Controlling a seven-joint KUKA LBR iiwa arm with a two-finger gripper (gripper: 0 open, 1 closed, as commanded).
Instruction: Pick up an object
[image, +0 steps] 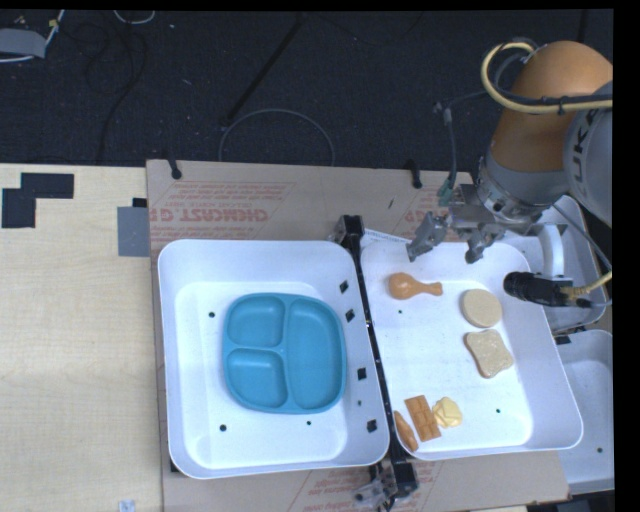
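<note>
My gripper (447, 247) hangs open over the far edge of the right bin (540, 420), with nothing between its fingers. Just below it lies a brown drumstick-shaped piece (413, 287). To the right of that sit a round tan biscuit (481, 308) and a slice of toast (489, 352). Near the bin's front left corner lie an orange strip (421, 417), a small yellow lump (447, 412) and a thin orange stick (405, 430).
The left bin (185, 400) holds a blue divided plate (283, 352). A black ridge (362, 330) separates the two bins. Brown cardboard (270, 205) lies under both, and dark floor with cables is beyond the bench.
</note>
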